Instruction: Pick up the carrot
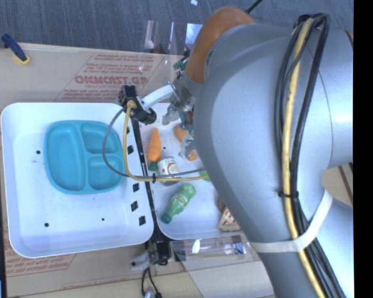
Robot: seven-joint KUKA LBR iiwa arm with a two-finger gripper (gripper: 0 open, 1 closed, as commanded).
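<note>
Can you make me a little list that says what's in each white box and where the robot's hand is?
left bin: a blue tray with compartments
right bin: carrot, green bottle, small can, plus other bits partly hidden under the arm
carrot: lying near the divider between the bins, apart from the gripper
gripper: over the far part of the right bin, right of the carrot
task status: carrot not picked up yet
</note>
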